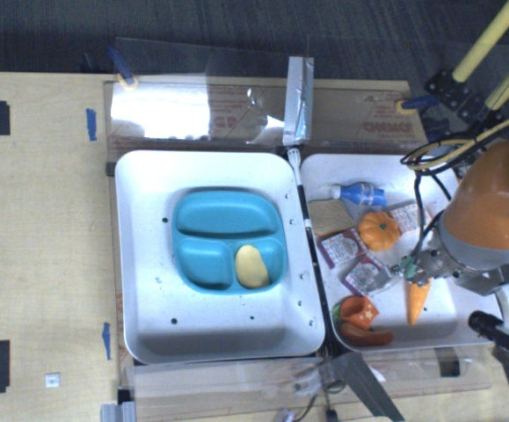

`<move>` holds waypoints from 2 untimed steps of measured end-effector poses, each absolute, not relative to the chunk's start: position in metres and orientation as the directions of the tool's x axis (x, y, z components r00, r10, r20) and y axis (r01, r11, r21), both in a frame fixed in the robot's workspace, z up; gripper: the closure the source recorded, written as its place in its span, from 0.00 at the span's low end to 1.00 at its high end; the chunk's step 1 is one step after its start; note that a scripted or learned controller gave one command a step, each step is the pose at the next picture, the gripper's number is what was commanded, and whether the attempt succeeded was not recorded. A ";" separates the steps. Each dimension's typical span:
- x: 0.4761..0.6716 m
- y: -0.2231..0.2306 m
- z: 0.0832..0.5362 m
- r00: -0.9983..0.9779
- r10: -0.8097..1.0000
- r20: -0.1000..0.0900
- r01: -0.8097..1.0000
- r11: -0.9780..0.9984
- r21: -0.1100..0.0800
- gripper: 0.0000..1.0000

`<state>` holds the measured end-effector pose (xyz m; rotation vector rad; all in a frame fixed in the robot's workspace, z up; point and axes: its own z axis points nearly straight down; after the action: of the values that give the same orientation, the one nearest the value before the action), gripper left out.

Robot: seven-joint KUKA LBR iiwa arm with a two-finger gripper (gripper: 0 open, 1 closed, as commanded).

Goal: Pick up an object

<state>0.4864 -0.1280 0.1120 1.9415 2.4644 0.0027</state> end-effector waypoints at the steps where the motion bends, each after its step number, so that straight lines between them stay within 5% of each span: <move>1: 0.486 -0.128 0.111 -0.235 0.972 -0.001 0.972 0.235 0.003 0.00; 2: 0.559 -0.143 0.093 -0.259 0.966 -0.003 0.966 0.259 0.012 0.00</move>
<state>0.5591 -0.1427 0.0934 1.9069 2.4848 0.0122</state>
